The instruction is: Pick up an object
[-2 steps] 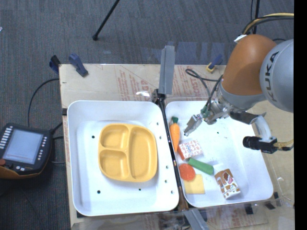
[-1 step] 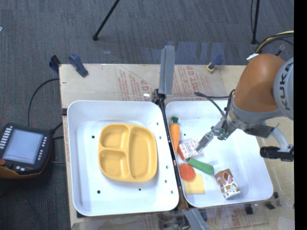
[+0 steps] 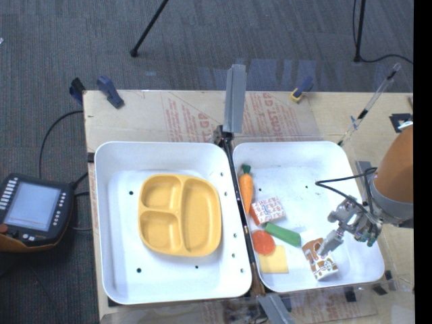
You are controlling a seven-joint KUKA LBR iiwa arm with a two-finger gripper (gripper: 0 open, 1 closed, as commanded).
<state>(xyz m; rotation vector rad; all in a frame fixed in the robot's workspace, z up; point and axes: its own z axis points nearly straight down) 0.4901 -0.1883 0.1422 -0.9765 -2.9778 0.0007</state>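
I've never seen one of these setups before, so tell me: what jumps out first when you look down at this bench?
The big yellow divided plate catches the eye first, lying alone in the left bin. Next come the toy foods clustered in the right bin: a carrot along its left wall, with a green piece and a small printed carton nearby. At the right, the gripper hangs just above another small carton.

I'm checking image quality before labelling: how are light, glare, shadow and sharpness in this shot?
Camera view: even, soft light; the white bins are bright but keep detail, no hard glare; faint shadows under the yellow plate and carrot; the gripper and small carton look soft, fine detail lost; the carpet behind is dim and grainy.
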